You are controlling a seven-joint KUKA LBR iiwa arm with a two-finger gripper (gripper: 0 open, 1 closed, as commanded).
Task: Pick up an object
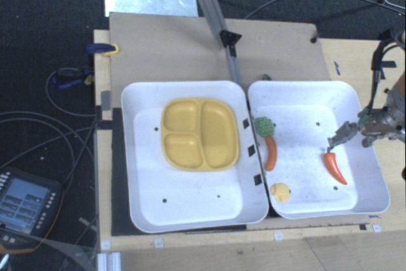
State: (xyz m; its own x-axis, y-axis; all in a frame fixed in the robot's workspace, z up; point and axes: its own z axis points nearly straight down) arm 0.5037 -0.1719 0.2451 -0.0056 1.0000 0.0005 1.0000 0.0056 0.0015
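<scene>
2 white bins sit side by side on the bench. The left bin holds a yellow plate with 3 parts. The right bin holds a carrot with a green top, lying near the bin's left wall. A small yellow piece lies just below the carrot. An orange pepper lies toward the right side of that bin. The gripper comes in from the right and hangs just above the pepper's top end. I cannot tell if its jaws are spread or pressed together. Nothing shows between them.
</scene>
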